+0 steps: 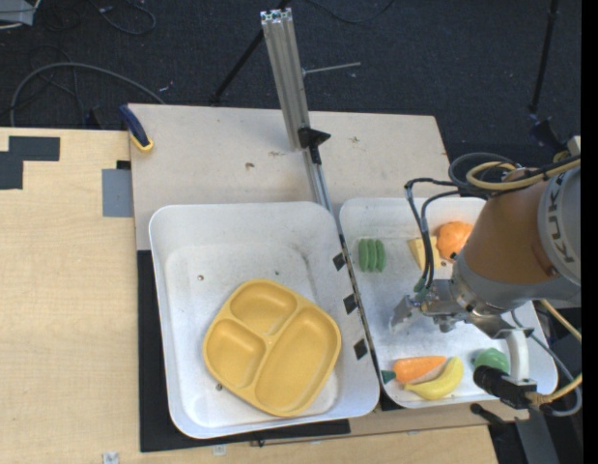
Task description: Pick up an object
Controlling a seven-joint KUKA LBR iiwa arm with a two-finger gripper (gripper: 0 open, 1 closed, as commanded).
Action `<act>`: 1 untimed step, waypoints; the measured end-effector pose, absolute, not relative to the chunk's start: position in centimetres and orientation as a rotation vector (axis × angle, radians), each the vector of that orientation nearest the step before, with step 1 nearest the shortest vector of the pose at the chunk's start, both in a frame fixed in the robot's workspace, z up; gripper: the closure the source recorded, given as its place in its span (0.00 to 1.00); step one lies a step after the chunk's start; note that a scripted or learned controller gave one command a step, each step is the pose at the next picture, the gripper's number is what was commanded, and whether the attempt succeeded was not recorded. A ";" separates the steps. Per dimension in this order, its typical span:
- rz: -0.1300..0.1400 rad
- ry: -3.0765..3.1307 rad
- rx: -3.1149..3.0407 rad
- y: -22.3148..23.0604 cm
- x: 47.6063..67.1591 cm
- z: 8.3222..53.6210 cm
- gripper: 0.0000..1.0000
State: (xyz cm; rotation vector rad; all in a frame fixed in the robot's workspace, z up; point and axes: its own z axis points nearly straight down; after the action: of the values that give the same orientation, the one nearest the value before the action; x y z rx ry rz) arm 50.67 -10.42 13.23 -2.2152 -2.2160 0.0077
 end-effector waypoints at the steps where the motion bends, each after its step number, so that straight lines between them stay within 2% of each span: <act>1: -0.003 -2.219 -2.219 -10.5 50.9 9.4 0.00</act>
State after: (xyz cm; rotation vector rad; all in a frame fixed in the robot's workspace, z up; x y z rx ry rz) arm 50.89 -10.53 9.40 -2.2193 -2.2189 -0.0030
